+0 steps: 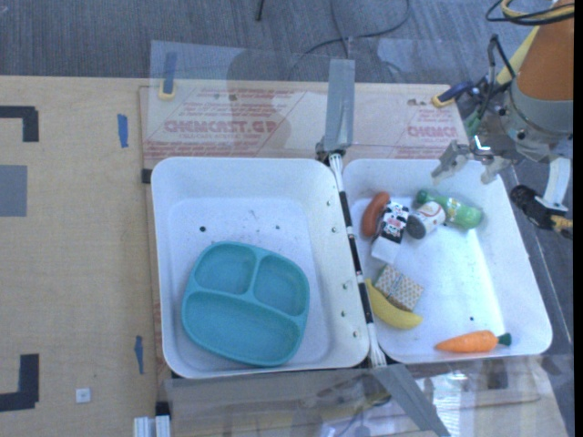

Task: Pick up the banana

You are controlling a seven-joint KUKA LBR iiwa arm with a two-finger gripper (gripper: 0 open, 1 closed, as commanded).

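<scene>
Hovering over the right bin's [524,271] far right corner: my gripper [475,162], fingers spread apart, holding nothing. Banana [393,310]: near left of that bin, partly under a patterned packet [401,287].

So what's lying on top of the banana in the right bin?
A small patterned packet rests across the upper part of the banana, hiding that stretch of peel. The banana's lower curve and its end by the bin wall remain visible.

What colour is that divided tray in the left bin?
Teal blue divided tray, shown best in the camera view.
</scene>
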